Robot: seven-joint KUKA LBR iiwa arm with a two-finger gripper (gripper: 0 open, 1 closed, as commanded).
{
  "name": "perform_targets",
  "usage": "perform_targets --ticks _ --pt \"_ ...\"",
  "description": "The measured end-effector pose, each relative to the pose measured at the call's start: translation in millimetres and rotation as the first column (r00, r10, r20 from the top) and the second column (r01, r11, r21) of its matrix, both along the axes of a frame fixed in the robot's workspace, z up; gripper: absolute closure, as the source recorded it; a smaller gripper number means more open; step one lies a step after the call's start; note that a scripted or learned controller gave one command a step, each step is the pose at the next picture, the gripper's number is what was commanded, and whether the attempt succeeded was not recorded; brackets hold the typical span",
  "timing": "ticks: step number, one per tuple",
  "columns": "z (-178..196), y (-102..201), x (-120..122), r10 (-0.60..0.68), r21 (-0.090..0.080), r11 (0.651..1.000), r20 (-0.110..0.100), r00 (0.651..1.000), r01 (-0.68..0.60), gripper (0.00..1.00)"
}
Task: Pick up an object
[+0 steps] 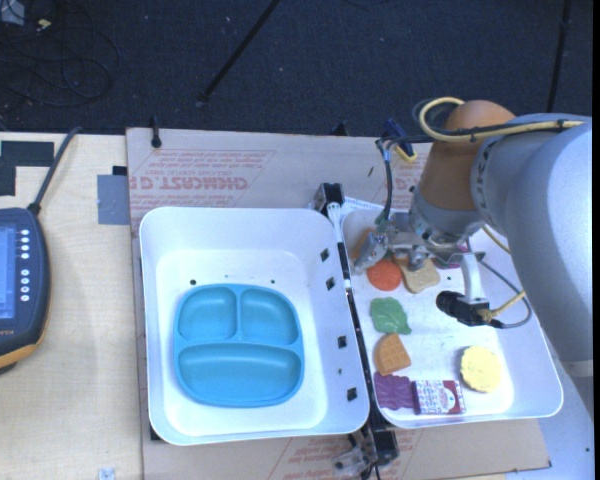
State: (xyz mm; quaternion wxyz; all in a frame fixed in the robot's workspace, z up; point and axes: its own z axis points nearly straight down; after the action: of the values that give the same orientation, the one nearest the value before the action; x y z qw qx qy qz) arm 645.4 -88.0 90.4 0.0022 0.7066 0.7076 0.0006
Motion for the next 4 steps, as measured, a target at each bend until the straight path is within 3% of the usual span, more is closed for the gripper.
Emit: perform_targets --ticks 1,2,3,4 --pt "0 3 0 0.000 -0.002 1.000 0.000 1.000 0.000 0.00" --pt "0 -12 -12 -0.002 0.002 1.000 0.000 1.000 0.002 0.00" --pt "12 -13 -11 0.000 -0.001 1.000 0.002 1.000 0.000 1.00" --pt "11 -13 -11 0.000 -0.001 1.000 0.000 1.000 0.000 0.00"
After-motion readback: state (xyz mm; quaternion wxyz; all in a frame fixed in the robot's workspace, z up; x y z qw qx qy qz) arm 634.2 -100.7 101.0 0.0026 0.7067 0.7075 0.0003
